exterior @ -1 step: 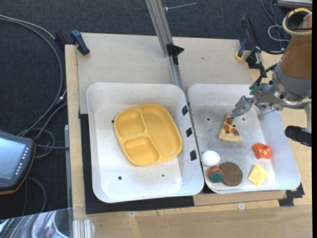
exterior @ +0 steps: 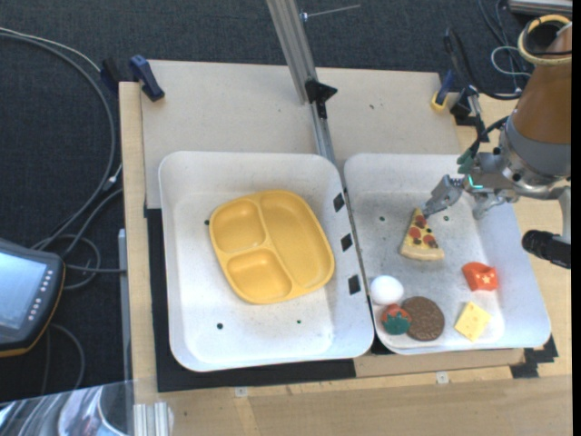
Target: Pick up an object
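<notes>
You are seeing the gripper (exterior: 463, 199), fingers spread, hovering at one o'clock from the pepperoni pizza slice (exterior: 422, 237) lying in the right white bin (exterior: 517, 271).

Gripper (exterior: 466, 198) open over right bin (exterior: 526, 275), just above pizza slice (exterior: 422, 236). Nothing between fingers. Yellow tray (exterior: 270, 244) in left bin (exterior: 186, 271).

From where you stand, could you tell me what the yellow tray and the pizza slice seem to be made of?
Yellow tray: likely moulded plastic, judging by its smooth, uniform colour and rounded compartments. Pizza slice: apparently a plastic toy with painted toppings; the material stays uncertain.
</notes>
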Controlling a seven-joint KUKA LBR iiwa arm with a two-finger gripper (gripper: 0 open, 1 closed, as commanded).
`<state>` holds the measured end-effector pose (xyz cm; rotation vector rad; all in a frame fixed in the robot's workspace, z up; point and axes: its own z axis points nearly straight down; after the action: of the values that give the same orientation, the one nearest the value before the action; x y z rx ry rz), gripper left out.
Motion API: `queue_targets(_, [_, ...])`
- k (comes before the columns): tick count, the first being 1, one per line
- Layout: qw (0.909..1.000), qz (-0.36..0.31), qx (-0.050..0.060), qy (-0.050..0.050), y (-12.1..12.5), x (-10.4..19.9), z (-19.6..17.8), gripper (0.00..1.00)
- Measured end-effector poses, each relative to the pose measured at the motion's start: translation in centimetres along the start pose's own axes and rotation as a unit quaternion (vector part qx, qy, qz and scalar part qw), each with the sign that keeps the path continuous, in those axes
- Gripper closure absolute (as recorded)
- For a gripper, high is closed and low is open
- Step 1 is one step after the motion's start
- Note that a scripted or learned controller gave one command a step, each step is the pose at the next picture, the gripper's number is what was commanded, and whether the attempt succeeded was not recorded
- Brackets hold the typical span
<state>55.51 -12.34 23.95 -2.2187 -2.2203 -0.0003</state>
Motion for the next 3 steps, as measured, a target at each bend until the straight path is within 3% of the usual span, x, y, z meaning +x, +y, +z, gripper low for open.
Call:
queue_targets(2, [1.0, 0.0, 0.003, 0.0, 0.5, -1.2, 11.4, 0.0])
queue_targets(3, [1.0, 0.0, 0.002, 0.0, 0.5, -1.2, 14.9, 0.0])
